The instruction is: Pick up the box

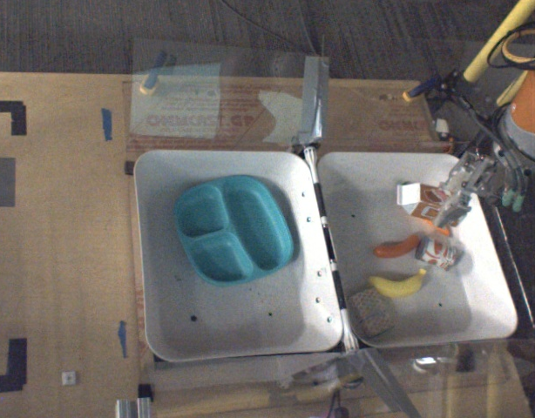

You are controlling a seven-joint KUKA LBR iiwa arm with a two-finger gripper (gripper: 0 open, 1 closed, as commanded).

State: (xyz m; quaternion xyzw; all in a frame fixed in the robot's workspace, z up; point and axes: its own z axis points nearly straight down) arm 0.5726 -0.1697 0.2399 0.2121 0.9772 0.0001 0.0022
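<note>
The box [418, 200], a small white and orange-brown carton, lies in the upper part of the right bin [485, 312]. My gripper [461, 200] reaches in from the right and hangs low over the box's right end. It covers that end of the box. Whether it touches the box is not visible from here.
Just below the box, the right bin also holds an orange sausage [396, 248], a small can [438, 252], a yellow banana [398, 286] and a brown sponge-like pad [370, 310]. A teal divided plate [235, 229] lies in the left bin [163, 320].
</note>
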